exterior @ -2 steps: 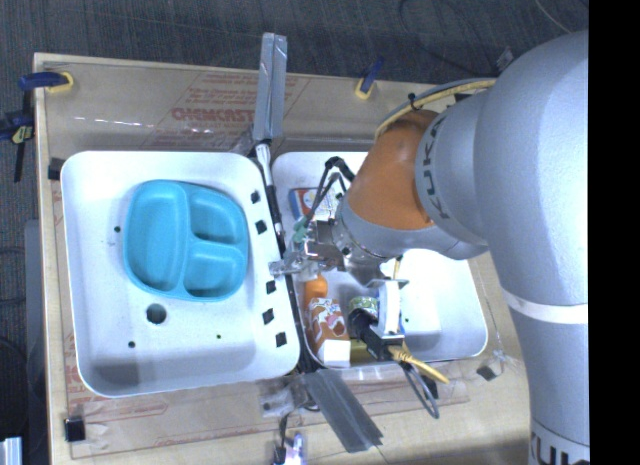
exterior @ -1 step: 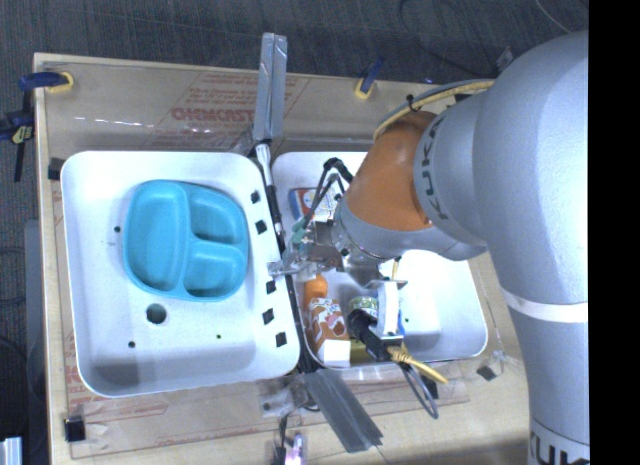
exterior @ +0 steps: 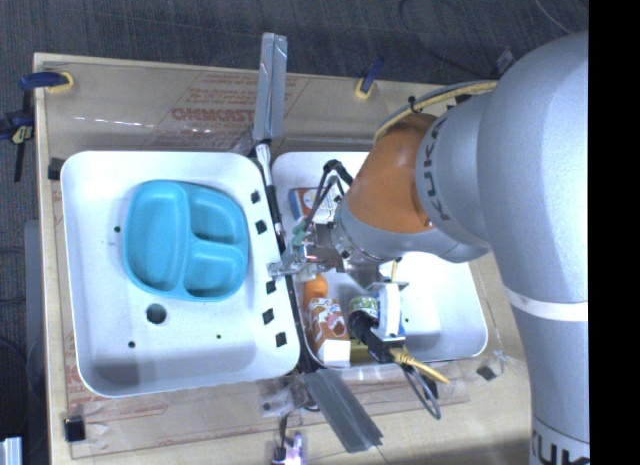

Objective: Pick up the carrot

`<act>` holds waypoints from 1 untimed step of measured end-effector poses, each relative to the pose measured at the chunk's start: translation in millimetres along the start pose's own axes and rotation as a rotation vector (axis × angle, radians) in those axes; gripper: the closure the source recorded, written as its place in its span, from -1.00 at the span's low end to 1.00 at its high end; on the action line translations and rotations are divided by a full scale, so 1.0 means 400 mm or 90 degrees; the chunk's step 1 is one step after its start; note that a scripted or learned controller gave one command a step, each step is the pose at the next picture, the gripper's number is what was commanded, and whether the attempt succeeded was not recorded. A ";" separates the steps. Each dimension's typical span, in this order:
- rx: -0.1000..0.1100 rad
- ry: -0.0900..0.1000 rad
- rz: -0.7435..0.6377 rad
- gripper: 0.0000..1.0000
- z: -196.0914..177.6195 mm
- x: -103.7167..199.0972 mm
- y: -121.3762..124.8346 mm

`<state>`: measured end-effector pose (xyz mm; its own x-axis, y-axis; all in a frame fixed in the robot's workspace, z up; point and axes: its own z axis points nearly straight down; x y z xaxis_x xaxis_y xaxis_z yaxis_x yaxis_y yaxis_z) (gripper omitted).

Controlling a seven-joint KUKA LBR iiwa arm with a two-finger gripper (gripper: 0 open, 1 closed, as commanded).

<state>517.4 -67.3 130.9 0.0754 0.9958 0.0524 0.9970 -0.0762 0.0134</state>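
Two white bins (exterior: 160,353), one blue divided plate (exterior: 187,239), one carrot (exterior: 315,285) below gripper (exterior: 305,253), finger state unclear, "KUKA" on arm (exterior: 450,173)

One camera, fixed above the bench (exterior: 150,93), looks down at a slant. Both white bins fit in frame side by side: left bin (exterior: 100,353) w/ a blue tray (exterior: 185,238), right bin (exterior: 460,328) approx. half covered by the arm (exterior: 480,183), which comes in from the right and stands close to the lens. Dark floor (exterior: 150,3) at top, beyond the bench's far edge.
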 end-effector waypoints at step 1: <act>0.001 0.000 0.017 1.00 0.002 0.001 -0.001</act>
<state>517.0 -66.9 130.3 0.1013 0.9934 0.0531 0.9947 -0.1020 0.0107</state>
